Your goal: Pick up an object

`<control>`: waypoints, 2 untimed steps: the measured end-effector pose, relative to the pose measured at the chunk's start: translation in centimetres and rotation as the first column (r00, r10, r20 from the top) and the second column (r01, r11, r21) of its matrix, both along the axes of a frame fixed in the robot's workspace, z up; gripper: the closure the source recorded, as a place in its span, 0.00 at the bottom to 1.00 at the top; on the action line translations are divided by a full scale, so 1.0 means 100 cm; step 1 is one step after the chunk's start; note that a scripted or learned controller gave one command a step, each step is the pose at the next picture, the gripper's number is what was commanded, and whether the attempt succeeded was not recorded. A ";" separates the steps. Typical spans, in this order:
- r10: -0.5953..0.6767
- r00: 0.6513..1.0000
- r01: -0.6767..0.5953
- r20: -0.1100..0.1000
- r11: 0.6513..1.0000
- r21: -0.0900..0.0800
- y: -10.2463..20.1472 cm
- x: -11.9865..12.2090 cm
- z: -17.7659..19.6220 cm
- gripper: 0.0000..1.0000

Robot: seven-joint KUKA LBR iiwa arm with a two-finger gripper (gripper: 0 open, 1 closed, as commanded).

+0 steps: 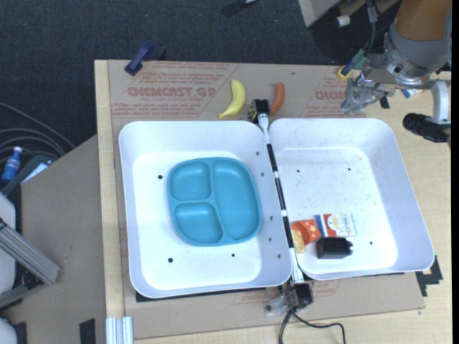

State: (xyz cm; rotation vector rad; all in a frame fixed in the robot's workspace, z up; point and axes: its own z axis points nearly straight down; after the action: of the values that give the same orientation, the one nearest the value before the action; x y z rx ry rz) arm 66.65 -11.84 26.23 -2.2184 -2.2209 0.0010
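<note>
The bench (pixel 179 84) spreads wide under the camera, brown board with red lettering, and on it sit two shallow white bins side by side. The left bin (pixel 143 264) carries a blue divided plate (pixel 214 201), lying flat near the middle. The right bin (pixel 373 149) is mostly bare white floor, with its things gathered at the near left corner: a small carton (pixel 324 227) in orange, white and blue, lying flat, and a black block (pixel 333 247) touching its near edge. Up at the top right, the arm (pixel 423 20) hangs over the bench beyond the right bin's far rim, orange band showing, and the gripper (pixel 358 95) points down just outside that rim, well apart from the carton and block. Its metal tips are too small and cluttered to read, so I cannot tell whether they are parted or closed. Behind the bins, a yellow banana (pixel 233 99) and an orange carrot (pixel 277 97) lie on the board.
</note>
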 end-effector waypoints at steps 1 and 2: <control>0.000 1.000 0.000 0.000 1.000 -0.001 0.015 0.000 0.003 1.00; 0.000 1.000 0.000 0.000 1.000 0.000 0.039 0.000 0.001 1.00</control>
State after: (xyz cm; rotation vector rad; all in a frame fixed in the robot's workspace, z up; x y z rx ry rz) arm 66.65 -7.92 26.29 -2.2185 -2.2211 0.0016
